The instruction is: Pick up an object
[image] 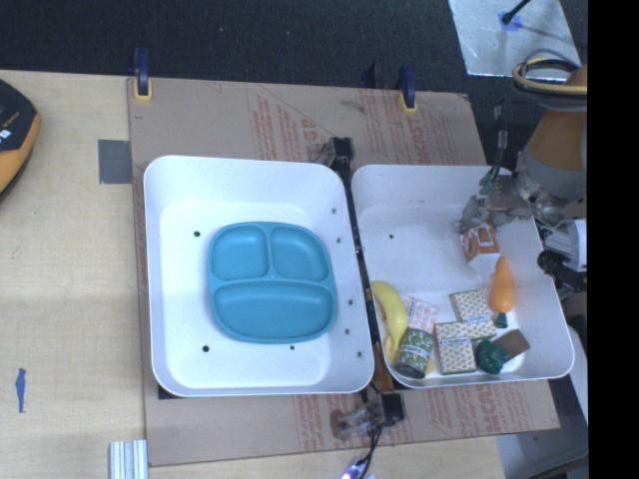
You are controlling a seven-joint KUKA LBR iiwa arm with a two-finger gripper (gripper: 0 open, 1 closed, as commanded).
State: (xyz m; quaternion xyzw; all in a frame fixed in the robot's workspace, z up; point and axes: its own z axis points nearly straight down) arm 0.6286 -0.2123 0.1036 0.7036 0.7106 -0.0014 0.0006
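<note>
The gripper hangs low over the far right part of the right bin, just above a small packet. I can't tell from here how its fingers are set, and nothing is plainly held between them.

The packet looks like the thing being gone for. It lies just past the carrot, towards the bin's back wall. It seems light and thin, a sachet or small carton with a white and orange-brown face, probably a bit crumpled and soft at the edges. I'd guess it gives under a pinch and could slide on the smooth bin floor, so taking it across its narrow width, near the middle, looks safest.

The carrot is orange, smooth and tapered, likely stiff plastic and prone to rolling. Nearer than the carrot lie a banana, a dark jar, some patterned cards and a green lump, all crowded together. Well to the left of the carrot, the left bin holds a blue divided plate.
</note>
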